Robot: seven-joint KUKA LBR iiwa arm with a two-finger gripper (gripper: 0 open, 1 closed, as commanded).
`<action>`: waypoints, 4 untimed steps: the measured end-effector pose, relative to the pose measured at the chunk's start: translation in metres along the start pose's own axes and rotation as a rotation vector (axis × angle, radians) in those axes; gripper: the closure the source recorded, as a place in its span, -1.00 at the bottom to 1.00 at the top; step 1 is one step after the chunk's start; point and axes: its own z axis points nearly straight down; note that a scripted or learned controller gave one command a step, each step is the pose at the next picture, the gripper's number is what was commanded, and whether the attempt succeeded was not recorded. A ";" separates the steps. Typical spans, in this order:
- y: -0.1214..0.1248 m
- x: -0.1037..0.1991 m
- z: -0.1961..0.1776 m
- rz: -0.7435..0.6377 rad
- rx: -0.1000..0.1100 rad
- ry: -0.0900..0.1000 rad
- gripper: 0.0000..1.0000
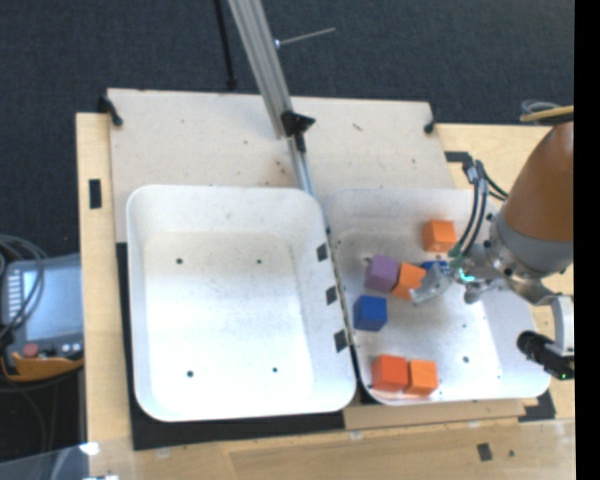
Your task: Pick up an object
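gripper (427, 286) sat low in right bin (480, 368), touching small orange block (410, 277), purple block (381, 273) just beyond to its left. finger opening and any hold: could not tell.

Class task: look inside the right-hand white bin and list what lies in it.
Inside the right bin: a purple block, a blue block, an orange block, another by the pincer, and two at the front. The arm covers the bin's right part.
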 end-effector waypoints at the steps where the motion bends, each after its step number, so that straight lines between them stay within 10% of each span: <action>1: 0.001 -0.001 -0.002 0.003 -0.005 -0.002 -1.00; 3: -0.005 -0.002 0.100 0.004 -0.007 -0.004 -1.00; 4: -0.004 -0.003 0.087 0.013 -0.011 -0.003 1.00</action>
